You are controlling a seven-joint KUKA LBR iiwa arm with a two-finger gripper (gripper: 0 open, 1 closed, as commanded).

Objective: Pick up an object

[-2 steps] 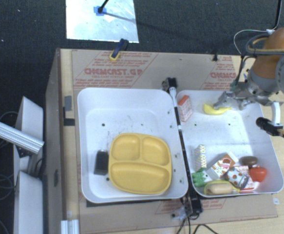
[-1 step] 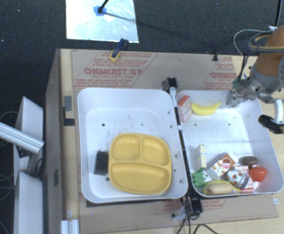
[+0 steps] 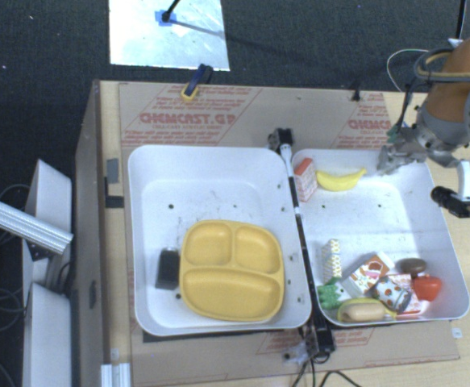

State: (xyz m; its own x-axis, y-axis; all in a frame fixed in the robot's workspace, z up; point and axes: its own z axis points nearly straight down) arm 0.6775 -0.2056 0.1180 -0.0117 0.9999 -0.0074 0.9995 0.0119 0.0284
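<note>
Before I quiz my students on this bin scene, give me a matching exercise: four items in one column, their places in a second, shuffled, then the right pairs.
Items:
1. yellow divided plate
2. banana
3. black block
4. red tomato

Places:
A. right bin, far edge, beside the small carton
B. left bin, against the plate's left side
C. right bin, near right corner
D. left bin, middle to near side

Pairs: 1-D, 2-A, 3-B, 4-C
</note>
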